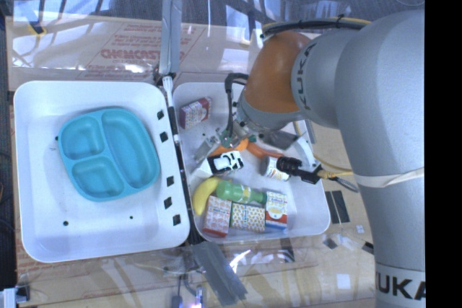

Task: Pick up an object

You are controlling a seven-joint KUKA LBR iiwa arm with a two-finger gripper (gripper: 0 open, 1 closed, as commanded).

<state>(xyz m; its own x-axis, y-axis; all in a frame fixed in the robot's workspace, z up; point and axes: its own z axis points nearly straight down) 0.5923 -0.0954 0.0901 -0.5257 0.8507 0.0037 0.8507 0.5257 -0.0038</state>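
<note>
Claw (229, 143) sits low in the right bin (312, 223), at about 12 o'clock from the black-and-white toy car (226, 162), just above it. Can't tell how the claw stands; arm (339, 76) hides most of it. Orange carrot-like piece (254, 148) at 3 o'clock of the claw, probably touching the car. Banana (203, 195), green bottle (240, 192) and snack packets (245, 216) at 6 o'clock. Small red box (194, 112) at 10 o'clock. Left bin (36, 227) holds blue divided plate (108, 153).

blue divided plate (108, 153), left white bin (29, 227)
</note>
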